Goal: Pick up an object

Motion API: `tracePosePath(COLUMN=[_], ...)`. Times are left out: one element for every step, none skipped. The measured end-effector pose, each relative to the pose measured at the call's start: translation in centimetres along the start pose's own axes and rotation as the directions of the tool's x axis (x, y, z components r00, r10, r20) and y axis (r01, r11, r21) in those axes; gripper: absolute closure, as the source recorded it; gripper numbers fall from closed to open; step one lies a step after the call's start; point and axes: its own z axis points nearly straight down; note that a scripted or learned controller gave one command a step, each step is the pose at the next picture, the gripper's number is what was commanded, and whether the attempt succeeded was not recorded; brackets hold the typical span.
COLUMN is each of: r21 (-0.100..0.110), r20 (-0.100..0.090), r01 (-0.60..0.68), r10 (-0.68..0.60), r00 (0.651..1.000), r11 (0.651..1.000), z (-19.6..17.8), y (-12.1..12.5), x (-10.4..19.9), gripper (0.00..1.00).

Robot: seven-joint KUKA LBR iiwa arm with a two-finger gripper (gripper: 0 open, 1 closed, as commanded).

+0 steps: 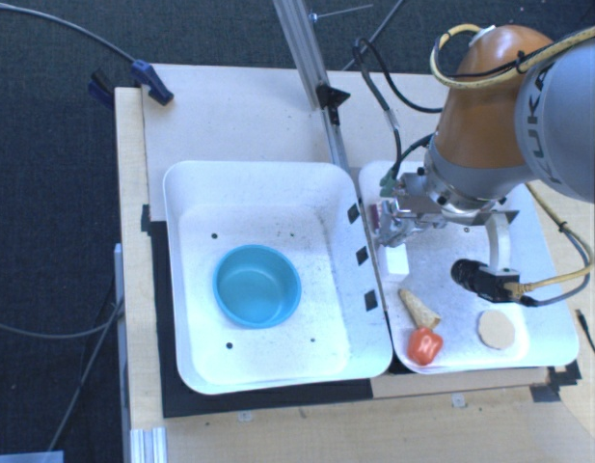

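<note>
Two shallow white bins sit side by side on the bench (239, 114). The left bin (181, 258) carries a blue bowl (257, 285). The right bin (548, 287) carries the loose items: a tan cone-shaped piece (420, 307), a red object (424, 345) touching the cone's lower end, and a pale round disc (497, 330) near the bin's front right.

The arm (509, 104) reaches in from the right, with its orange band directly above the wrist. The pincer (398, 228) is low over the right bin's rear left corner, close to the wall shared by the bins. Wrist hardware and cables crowd that spot, so whether it is open or closed I cannot tell. Nothing can be made out between its tips.

Progress, as judged from item positions: no pick is evident. Cone, red object and disc all lie flat on the bin floor, apart from the pincer, toward the front. What remains is the whole task: select a target, close on it, and lift it.
</note>
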Motion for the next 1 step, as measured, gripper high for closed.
tracePosePath(r21=[-0.016], r20=[0.003], r01=[0.001], r10=[-0.001], r00=[1.0], r11=[1.0], z=[-0.69], y=[1.55], x=[4.85], gripper=[1.0])
